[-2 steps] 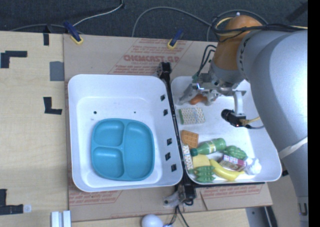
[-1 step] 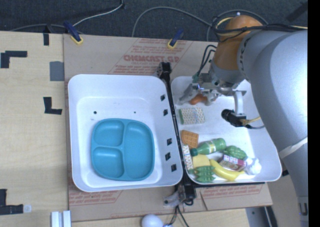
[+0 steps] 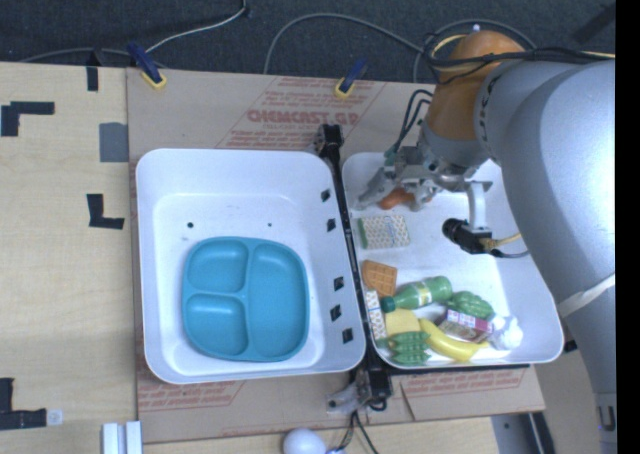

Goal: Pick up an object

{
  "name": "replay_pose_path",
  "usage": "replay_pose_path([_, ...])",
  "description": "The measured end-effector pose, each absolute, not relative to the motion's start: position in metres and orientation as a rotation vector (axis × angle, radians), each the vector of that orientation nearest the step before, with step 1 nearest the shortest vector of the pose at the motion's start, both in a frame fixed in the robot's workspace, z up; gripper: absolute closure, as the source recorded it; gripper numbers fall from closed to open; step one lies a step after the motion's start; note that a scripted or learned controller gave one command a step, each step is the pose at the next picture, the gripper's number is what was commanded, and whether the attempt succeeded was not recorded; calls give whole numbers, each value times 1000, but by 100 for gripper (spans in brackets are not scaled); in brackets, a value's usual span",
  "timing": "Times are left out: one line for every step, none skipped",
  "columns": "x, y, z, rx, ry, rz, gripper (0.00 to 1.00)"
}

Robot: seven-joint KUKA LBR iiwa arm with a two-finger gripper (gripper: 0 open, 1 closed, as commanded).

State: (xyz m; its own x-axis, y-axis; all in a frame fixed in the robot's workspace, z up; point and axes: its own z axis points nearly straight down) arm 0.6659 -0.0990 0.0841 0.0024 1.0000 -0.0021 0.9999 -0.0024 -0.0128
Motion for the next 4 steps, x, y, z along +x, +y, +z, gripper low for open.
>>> replay_pose_path([666, -97, 84, -2221, -2213, 18, 0])
replay_pose_path([666, -99, 84, -2216, -2213, 13, 0])
replay_pose_path([666, -98, 84, -2219, -2213, 16, 0])
replay_pose_path([666, -103, 84, -2213, -2212, 11, 0])
